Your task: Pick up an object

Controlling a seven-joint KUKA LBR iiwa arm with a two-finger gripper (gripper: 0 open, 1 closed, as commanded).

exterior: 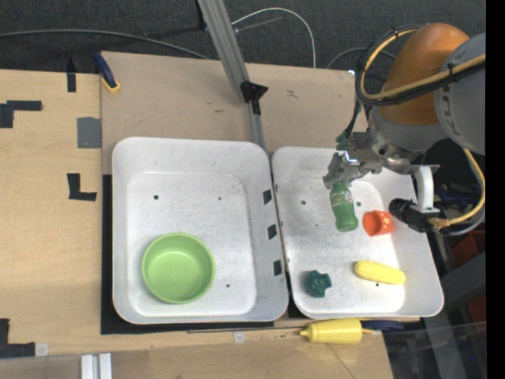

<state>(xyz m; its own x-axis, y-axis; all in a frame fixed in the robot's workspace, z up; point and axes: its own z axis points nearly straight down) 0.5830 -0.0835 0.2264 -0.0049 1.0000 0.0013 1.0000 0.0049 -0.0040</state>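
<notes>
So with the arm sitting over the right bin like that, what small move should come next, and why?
Probably a short straight descent. The gripper sits right at the upper end of the green bottle, which lies flat in the right bin, apart from the orange piece. Nothing looks held yet, so lowering around the bottle seems the sensible step.

The arm has smooth grey casing with a broad orange band above the wrist. Black and yellow cables loop around the band. The gripper is a compact grey metal assembly with dark fittings.
</notes>
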